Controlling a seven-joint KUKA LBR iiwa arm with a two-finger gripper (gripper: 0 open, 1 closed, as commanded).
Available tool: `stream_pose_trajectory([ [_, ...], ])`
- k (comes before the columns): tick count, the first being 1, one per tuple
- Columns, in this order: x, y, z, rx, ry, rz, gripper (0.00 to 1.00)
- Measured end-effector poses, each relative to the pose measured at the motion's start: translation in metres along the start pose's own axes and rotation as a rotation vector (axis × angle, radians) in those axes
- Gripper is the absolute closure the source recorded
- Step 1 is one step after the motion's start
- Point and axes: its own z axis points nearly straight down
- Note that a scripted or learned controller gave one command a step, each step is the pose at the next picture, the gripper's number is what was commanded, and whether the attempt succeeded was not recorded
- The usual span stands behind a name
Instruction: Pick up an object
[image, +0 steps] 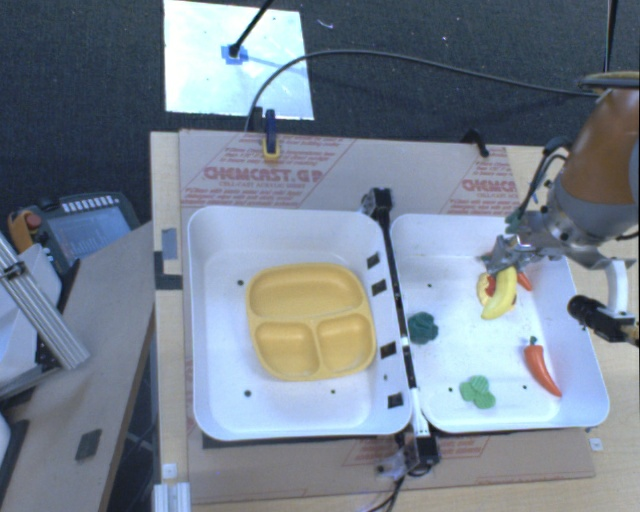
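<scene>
Green toy (477, 392) nearest you, untouched. Gripper (505, 262) over banana (499, 293); finger opening, hold: cannot tell. Verify banana sits between fingers before you lift.

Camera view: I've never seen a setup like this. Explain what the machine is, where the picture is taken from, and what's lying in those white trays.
This is one camera fixed above a bench, looking down at a slant. The grey and orange shape at the right is a robot arm; its gripper is the part meant to grasp things. Two shallow white bins sit side by side. The left bin holds a yellow divided plate. The right bin holds toy food: a banana right under the gripper, a carrot, a dark green piece and a lighter green piece. The gripper is down at the banana, with something small and red beside it, but I cannot tell whether the banana is actually gripped.
</scene>
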Motion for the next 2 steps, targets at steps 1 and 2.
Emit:
stream_pose_trajectory([
  [1, 0.000, 0.001, -0.035, 0.000, 0.000, -0.001, 1.00],
  [2, 0.050, 0.000, -0.025, 0.003, 0.001, -0.002, 1.00],
])
